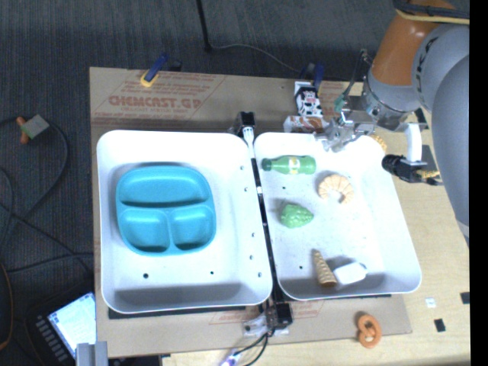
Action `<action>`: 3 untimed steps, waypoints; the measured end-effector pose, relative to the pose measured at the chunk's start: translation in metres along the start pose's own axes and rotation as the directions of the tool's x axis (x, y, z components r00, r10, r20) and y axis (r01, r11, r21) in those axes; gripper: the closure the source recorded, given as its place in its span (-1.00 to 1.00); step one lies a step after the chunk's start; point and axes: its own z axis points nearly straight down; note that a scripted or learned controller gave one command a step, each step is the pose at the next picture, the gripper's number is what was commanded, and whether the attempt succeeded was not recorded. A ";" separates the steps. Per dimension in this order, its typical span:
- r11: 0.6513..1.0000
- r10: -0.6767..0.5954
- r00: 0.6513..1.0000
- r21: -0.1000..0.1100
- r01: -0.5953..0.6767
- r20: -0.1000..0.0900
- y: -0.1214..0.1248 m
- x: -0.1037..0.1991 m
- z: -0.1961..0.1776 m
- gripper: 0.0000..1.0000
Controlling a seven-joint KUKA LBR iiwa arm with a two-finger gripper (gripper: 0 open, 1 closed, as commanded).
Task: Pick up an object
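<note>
My gripper [336, 139] hangs over the far edge of the right bin [396, 227], with the grey arm and its orange band behind it at the upper right. Just left of it and a little nearer lies a green bottle [290, 165] on its side. An orange shrimp-like toy [336, 187] rests below the gripper, apart from it. Further forward are a green leafy toy [296, 216] and an ice cream cone [334, 271] lying flat near the front wall. I see nothing hanging from the gripper.
The left bin [114, 280] holds a blue compartment tray [163, 208]. A small pretzel [369, 329] lies on the bench in front of the right bin. A small printed carton [307, 105] stands behind the bins, close to the gripper.
</note>
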 end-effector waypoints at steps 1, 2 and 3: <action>1.000 -0.001 1.000 0.003 0.001 -0.002 -0.044 0.074 0.017 1.00; 1.000 0.001 1.000 0.002 -0.001 -0.001 -0.043 0.073 0.017 -1.00; 1.000 0.001 1.000 -0.001 -0.001 0.000 -0.046 0.017 0.107 -1.00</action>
